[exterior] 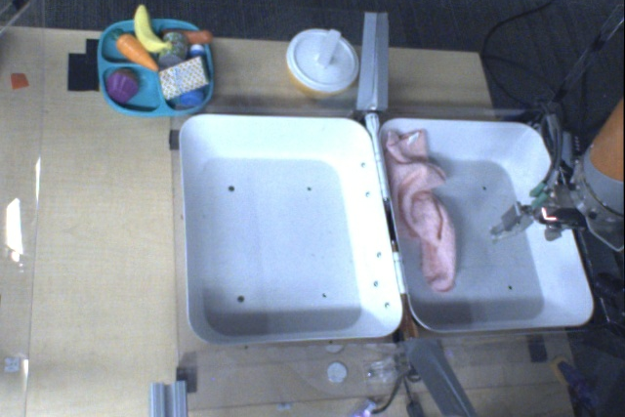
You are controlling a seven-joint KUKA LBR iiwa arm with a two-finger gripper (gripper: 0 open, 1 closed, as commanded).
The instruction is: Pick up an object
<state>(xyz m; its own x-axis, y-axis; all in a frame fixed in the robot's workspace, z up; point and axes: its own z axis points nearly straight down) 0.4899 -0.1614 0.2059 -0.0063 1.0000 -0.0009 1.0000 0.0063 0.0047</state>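
Where the pale wooden bench (98, 239) spans the view, two shallow white bins sit side by side on it, edges nearly touching. Left bin (283, 317): larger of the two, floor bare apart from a few small dark dots. Right bin (508, 137): holds a pink cloth (425, 210), crumpled and stretched lengthwise along the bin's left wall, from near the far corner to past the middle of the floor.

Arm (605, 161) enters from the right edge, grey body with the orange band visible at the frame's border. Gripper (513, 222) hangs over the right half of the right bin, well apart from the pink cloth, with bare bin floor between them. Fingers: too small and blurred to resolve; cannot tell whether they are open or closed. Nothing visible between them.

Behind the bins on the bench: a blue divided tray (109, 103) at far left carrying toy food, including a yellow banana (146, 29) and an orange carrot (135, 51). A round white lid on a yellow container (322, 61) stands near the gap between the bins. A grey metal post (373, 63) lies just beside it, in line with the seam.
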